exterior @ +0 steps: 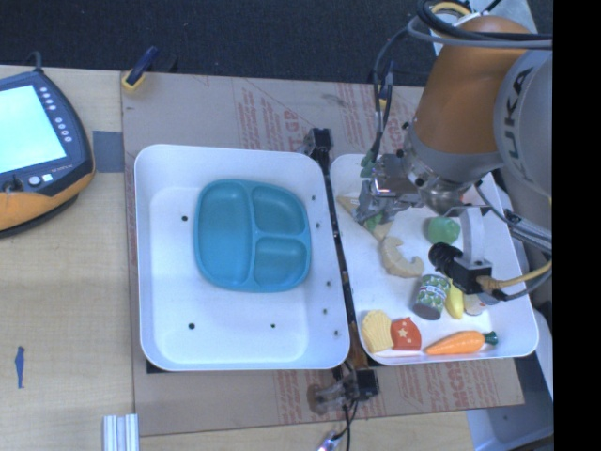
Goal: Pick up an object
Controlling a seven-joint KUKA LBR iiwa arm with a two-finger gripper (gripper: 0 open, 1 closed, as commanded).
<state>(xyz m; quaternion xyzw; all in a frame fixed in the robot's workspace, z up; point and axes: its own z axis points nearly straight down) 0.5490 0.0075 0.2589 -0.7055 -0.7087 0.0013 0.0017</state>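
The arm [488,92] is grey with a wide orange band, partial dark lettering on its grey shell, black cables looping beside the band, and a metallic wrist.

A grey arm with an orange band [470,73] reaches in from the upper right of the frame, its gripper [380,198] low over the shallow white right-hand bin [522,341]. Toy foods lie there: an orange plastic carrot [454,344], a small dark can [432,295], a pale curved piece [401,257]. The white left-hand bin [164,252] holds a blue divided plate [252,234]
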